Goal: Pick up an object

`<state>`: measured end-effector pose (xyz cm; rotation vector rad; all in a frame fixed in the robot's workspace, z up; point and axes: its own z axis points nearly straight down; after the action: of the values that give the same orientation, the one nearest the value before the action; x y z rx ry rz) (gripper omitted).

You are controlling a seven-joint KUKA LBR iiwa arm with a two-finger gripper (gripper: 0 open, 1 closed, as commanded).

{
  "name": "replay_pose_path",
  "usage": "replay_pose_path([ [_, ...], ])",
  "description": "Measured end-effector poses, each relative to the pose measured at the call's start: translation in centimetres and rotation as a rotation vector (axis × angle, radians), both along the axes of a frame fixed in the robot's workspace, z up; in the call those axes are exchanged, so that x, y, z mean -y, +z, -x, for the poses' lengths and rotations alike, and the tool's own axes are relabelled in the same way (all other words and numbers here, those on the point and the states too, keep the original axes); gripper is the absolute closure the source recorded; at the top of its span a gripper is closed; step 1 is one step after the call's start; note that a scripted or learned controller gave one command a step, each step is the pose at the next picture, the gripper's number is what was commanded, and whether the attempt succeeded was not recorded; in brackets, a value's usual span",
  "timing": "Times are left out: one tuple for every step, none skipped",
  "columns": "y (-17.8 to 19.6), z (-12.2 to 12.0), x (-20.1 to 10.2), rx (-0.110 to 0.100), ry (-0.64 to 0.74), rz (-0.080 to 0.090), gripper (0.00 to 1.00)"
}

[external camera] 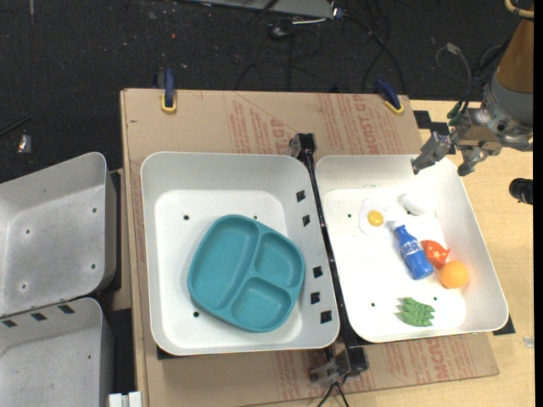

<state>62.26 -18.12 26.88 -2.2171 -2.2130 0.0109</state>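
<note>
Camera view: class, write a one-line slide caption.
End effector open above right bin of small toys; teal divided plate in left bin.

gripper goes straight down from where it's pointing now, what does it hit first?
Probably the right bin's upper-right rim or corner wall; the gripper, fingers spread, hangs over that edge. The white object lies further in. Depth is unclear from this slanted view.

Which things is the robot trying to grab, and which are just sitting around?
For the job:
gripper, open, above the right bin
blue bottle
orange ball
red toy
green toy
fried egg toy

Just lying about:
teal plate in the left bin
cardboard
</note>
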Motion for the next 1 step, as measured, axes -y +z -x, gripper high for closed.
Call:
replay_pose_path([
  [0.73, -0.22, -0.06, 0.012, 0.003, 0.002, 0.00],
])
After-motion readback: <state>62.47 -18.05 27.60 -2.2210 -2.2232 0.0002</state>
